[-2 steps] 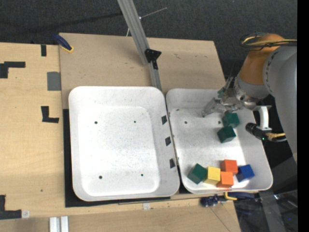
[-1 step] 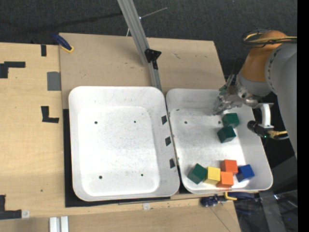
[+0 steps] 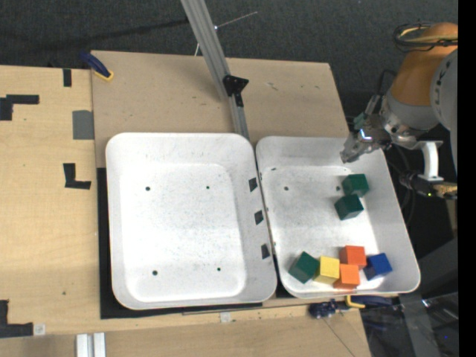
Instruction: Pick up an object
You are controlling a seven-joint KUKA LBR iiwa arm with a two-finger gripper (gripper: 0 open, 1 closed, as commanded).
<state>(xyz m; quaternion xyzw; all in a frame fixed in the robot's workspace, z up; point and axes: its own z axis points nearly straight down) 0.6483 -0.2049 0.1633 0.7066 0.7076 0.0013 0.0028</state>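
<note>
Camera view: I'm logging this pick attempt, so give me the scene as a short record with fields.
arm: reaches in from the right, gripper over the far edge of the right bin
held object: none seen between the fingers
right bin, far group: two dark green blocks, close together
right bin, near group: green block, yellow block, two orange blocks, blue block, clustered
left bin: white, beside the right bin
task status: nothing lifted yet
</note>
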